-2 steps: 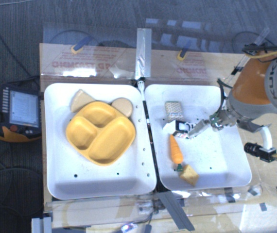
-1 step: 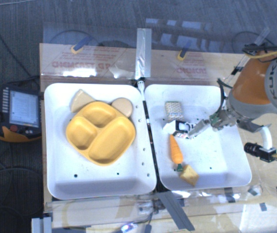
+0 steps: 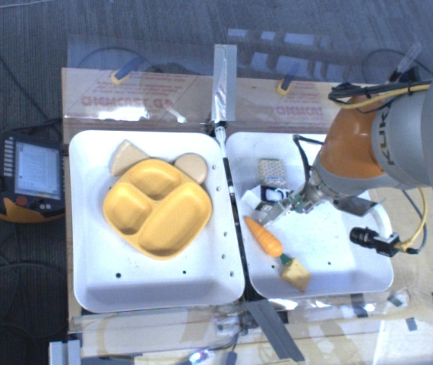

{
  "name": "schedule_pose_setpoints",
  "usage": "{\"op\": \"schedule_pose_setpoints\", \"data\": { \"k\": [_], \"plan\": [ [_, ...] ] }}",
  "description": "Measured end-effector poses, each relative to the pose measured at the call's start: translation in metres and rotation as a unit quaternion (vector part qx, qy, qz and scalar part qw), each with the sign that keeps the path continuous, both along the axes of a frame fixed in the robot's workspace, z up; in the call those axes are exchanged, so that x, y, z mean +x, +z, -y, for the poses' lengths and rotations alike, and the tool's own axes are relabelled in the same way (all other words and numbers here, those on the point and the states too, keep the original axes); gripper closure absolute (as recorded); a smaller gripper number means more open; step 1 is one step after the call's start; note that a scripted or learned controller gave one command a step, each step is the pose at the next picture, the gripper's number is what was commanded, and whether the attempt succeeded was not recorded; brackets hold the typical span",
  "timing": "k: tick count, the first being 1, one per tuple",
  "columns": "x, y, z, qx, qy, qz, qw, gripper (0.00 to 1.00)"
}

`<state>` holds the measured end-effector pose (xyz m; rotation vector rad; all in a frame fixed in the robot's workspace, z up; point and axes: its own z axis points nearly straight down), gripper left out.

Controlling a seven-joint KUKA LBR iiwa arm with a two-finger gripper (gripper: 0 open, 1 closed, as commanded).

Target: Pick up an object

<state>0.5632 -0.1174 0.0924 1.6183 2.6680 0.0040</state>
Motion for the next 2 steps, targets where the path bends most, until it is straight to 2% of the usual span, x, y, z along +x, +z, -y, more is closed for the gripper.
{"op": "schedule_pose_setpoints", "data": {
  "k": [1,2],
  "plan": [
    [0.072,0.018,0.019,0.0043,0.015,-0.010,0.9998,0.00],
    [0.094,0.007,-0.004,0.0008,0.022,0.001,0.9998,0.00]
  ]
}}
